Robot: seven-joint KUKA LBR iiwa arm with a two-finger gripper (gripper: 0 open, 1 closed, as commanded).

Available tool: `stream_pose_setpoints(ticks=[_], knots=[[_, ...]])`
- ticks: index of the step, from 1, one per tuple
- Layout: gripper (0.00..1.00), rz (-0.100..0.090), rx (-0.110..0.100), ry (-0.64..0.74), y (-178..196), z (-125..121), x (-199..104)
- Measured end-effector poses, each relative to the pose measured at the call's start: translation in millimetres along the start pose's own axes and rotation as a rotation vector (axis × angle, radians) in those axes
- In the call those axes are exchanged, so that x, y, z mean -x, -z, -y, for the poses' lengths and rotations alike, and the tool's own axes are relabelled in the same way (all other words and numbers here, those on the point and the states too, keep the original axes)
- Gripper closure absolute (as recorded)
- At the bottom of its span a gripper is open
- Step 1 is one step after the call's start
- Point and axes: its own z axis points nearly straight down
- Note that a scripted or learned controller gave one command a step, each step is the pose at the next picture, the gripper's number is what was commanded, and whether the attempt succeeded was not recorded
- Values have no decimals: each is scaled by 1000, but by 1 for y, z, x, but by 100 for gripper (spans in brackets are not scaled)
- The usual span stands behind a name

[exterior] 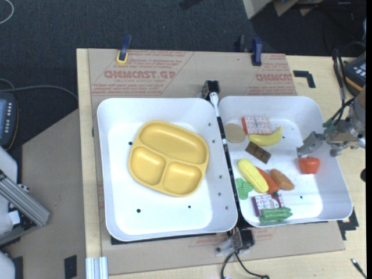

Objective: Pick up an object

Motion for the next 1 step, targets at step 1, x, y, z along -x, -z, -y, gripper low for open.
stream_pose_setpoints(ticks=[1], knots=[[0,4,14,4,8,-3,-1]])
